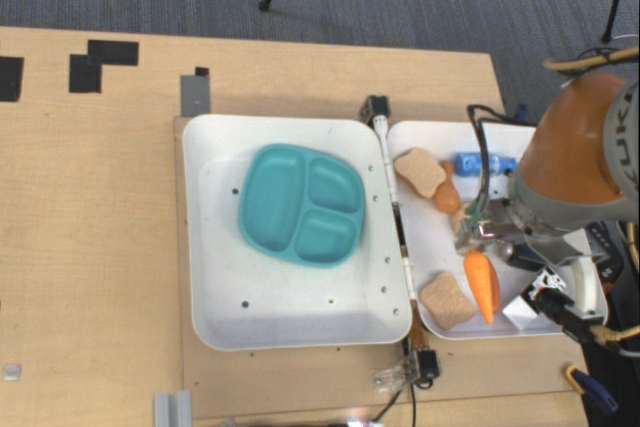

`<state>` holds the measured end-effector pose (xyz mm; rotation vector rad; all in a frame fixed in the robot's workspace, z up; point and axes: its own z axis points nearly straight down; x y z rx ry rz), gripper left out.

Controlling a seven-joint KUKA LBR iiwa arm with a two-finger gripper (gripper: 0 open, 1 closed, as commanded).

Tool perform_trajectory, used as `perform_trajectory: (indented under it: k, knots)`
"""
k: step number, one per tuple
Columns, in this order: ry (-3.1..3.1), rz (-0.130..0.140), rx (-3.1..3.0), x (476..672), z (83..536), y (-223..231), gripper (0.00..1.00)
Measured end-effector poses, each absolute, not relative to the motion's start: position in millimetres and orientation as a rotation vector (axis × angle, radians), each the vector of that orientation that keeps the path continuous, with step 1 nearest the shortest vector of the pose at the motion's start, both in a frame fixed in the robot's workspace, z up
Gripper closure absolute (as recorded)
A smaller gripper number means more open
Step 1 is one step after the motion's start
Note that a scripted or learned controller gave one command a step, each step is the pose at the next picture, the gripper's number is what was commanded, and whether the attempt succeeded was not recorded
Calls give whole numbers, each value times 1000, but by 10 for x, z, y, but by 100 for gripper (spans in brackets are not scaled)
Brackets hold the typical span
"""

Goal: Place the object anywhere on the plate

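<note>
From my remote seat, one overhead slant view. Wooden table (90,215) carries two shallow white bins side by side. Left bin (215,305) holds a teal plate (302,203) with three compartments, sitting a little above the bin's centre, nothing on it.

Right bin (428,225) holds the loose items. A tan bread-like piece (421,171) lies near its upper left. Just beside that, lower right, a small round orange item (447,199). A blue object (468,163) sits along the bin's far edge, partly hidden behind a cable. An orange carrot (483,285) lies lower down, pointed end toward the near rim, with a second tan bread-like chunk (445,301) just to its left at the bin's lower corner. A small white piece (520,312) rests by the near rim, right of the carrot.

Arm (580,150) reaches in from the right, orange band prominent, its bulk covering the right part of that bin. End effector (478,227) is low over the right bin, just above the carrot's blunt top and right of the small orange item. I cannot tell how far it is open, or whether it has hold of anything; the metal parts there are too cluttered to read.

All objects I can see are in the right bin, well apart from the plate.
</note>
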<state>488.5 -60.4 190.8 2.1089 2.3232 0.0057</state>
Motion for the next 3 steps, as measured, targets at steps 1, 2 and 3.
perform_trajectory:
  k: [1, 2, 3]
  knots:
    - [2325, 9, 2109, 5178, 2128, 7, 100]
    - [2348, 10, 2083, 5727, 2344, 560, 100]
    - [2345, 4, 2087, 5719, 2335, 528, 0]
